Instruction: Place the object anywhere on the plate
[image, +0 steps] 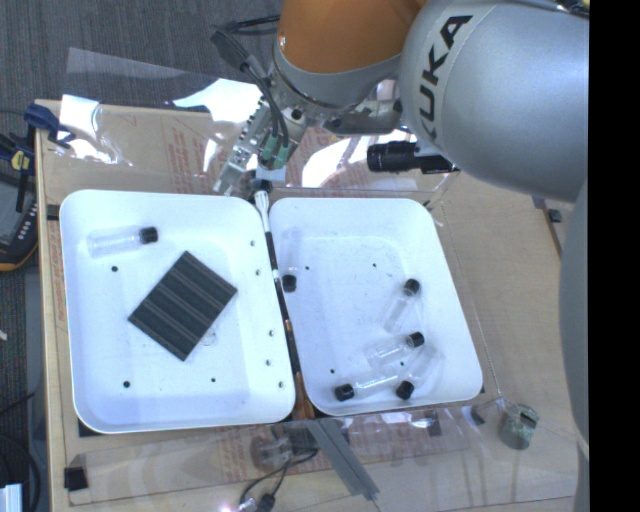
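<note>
The plate (183, 304) is a dark, ribbed square lying flat in the middle of the left bin (80, 380). A clear vial with a black cap (122, 240) lies in that bin's back left corner, apart from the plate. Several more clear, black-capped vials lie in the right bin (440, 250): one by its left wall (288, 280), one toward the right (400, 305), and a cluster near the front (385, 370). My gripper (250, 160) hangs under the orange-banded wrist, over the back edge where the two bins meet. I see nothing held in it.
The big grey arm (490, 80) covers the top right of the view. A cable and a metal bracket (300, 450) lie in front of the bins. A small grey clamp (517, 425) sits at the front right. Dark tools (15, 200) lie off the bench at the left.
</note>
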